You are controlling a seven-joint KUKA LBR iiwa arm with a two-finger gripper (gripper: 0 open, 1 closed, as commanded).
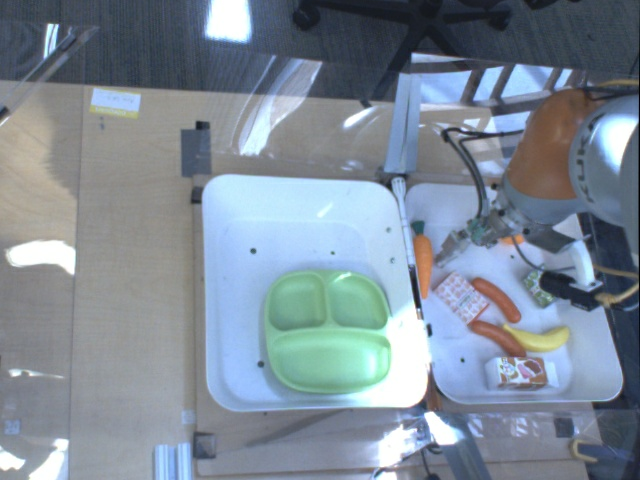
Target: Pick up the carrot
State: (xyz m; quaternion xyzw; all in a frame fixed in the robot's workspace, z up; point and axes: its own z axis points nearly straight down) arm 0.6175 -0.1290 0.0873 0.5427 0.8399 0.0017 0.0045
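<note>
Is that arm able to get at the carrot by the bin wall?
Probably yes. The carrot lies uncovered against the right bin's left wall, and the gripper hangs just beside it. Nothing lies between them, though the wall may crowd a finger.

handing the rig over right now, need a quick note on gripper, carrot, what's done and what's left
Gripper: low in the right bin, just right of the carrot, nothing visibly held.
Carrot: lying along the right bin's left wall, green top pointing away from the camera.
Nearby: red patterned packet, two sausages, banana, small carton.
Left bin holds a green divided plate.
Done: approach. Left: grasp and lift the carrot.
</note>
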